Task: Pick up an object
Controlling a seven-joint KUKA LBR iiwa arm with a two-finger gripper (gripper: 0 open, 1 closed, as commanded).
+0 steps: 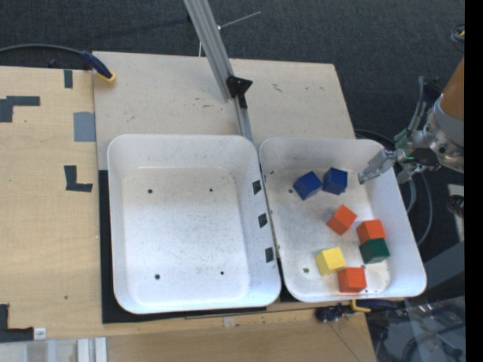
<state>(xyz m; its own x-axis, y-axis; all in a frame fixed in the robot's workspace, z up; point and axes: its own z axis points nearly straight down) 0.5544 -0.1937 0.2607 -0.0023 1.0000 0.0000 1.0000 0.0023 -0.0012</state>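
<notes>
The right bin [302,153] holds several small blocks. Two blue cubes [306,185] [335,179] lie near its far side. An orange cube [342,219] sits in the middle. Toward the near right corner are another orange block [370,230], a green block [374,250], a yellow cube [330,260] and an orange cube [352,279]. My gripper [383,173] hangs over the bin's right rim, just right of the blue cubes. It is open, with nothing between its fingers.
The left bin [121,202] stands beside the right one, their rims touching. A slanted metal rail [215,44] runs from the top down to the gap between the bins. The wooden bench [166,89] lies beyond.
</notes>
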